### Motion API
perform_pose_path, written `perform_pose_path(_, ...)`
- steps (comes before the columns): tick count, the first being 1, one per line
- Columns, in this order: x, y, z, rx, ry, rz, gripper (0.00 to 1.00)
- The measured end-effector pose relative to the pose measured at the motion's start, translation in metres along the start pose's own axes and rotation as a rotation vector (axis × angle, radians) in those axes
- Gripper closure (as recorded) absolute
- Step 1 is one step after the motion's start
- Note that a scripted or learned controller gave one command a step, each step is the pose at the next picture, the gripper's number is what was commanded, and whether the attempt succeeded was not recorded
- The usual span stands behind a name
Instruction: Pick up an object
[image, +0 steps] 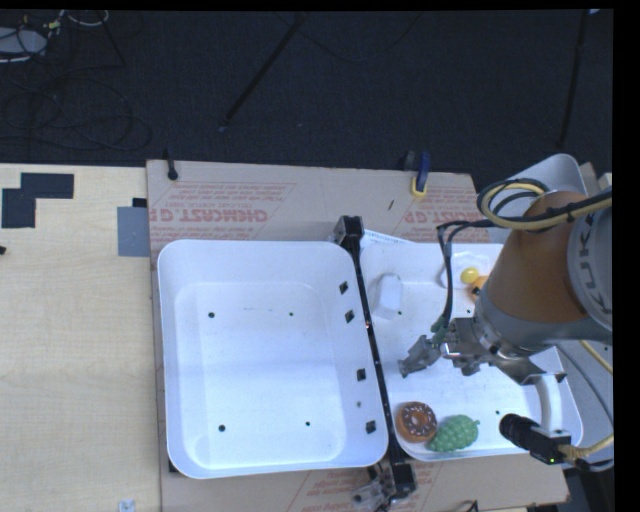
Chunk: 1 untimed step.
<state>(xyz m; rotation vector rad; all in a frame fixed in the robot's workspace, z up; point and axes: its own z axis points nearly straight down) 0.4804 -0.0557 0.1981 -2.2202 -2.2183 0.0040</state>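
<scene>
My gripper (418, 358) hangs over the middle of the right bin (405, 262), its grey fingers spread open and pointing left with nothing between them. Just below it, at the bin's front edge, lie a brown doughnut-like object (415, 421) and a green knobbly object (455, 433) side by side. A small white object (388, 293) lies on the bin floor above and left of the gripper. A yellow object (469, 275) sits near the far side, partly hidden by the arm.
The left bin (170, 300) stands next to the right one, parted by a black divider bar (362, 330). The arm's grey and orange body (540, 280) covers the right bin's right half. A black part (530, 438) sticks out at the front right corner.
</scene>
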Motion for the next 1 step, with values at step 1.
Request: perform_pose_path(1, 0.0, 0.0, 0.0, 0.0, 0.0, 0.0, 0.0)
